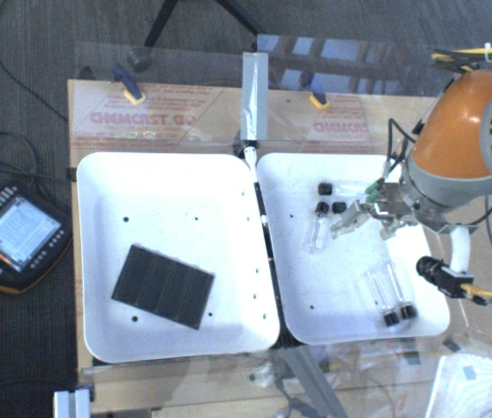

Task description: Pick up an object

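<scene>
The gripper (350, 222) hangs over the right bin (298, 316); jaw state cannot be told. A clear vial (319, 226) lies just left of it, long axis running roughly up the view.

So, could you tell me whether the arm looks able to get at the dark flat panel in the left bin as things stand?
Probably yes: the dark panel lies alone and uncovered in the left bin, nothing over it. But the end effector hangs over the right bin, so it must cross the divider.

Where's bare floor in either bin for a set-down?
Left bin: bare everywhere above and right of the dark panel. Right bin: bare at its near-left corner. Crowded around the gripper, capped vials and vial pair.
</scene>
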